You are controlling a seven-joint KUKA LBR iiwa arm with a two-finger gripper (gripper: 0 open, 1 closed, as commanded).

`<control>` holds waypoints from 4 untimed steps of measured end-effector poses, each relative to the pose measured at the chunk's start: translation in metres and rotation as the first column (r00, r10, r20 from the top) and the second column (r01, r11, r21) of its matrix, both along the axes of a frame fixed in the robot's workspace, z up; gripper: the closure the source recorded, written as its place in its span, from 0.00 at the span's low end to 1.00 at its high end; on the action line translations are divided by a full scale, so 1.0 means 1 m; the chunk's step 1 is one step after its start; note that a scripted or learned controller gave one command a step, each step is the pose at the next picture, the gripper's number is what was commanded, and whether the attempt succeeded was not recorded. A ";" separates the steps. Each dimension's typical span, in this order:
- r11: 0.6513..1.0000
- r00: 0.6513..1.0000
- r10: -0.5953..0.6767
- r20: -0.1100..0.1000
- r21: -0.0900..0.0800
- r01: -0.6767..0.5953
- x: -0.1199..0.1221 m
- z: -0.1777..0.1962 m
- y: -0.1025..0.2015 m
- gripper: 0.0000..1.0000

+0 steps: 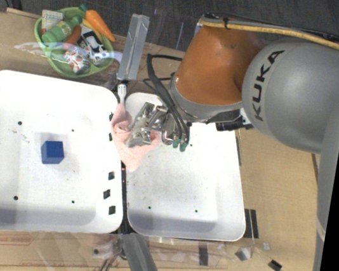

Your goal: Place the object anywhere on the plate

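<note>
A small blue cube [53, 151] lies on the floor of the left bin [2, 136], left of its middle. The pink plate [123, 131] sits at the upper left edge of the right bin [211, 196], against the divide between the two bins, and is largely covered from above. My gripper [147, 128] hangs directly over the plate, far to the right of the cube. No object shows in the gripper.
A green bowl [52, 60] of toy food stands beyond the left bin at the top left. A grey upright bar [134, 45] rises behind the gap between the bins. The big grey and orange arm [263, 76] covers the right bin's back.
</note>
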State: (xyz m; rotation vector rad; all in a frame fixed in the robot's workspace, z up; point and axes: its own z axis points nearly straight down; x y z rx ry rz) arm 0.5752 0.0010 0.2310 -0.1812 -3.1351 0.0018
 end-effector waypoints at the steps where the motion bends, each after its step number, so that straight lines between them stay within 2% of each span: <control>1: 0.993 0.993 0.120 0.004 0.000 -0.120 0.012 0.008 0.046 1.00; 3: 0.992 0.992 0.123 0.003 0.000 -0.123 0.020 0.002 0.159 1.00; 4: 0.992 0.992 0.122 0.004 0.001 -0.122 0.021 0.003 0.159 0.00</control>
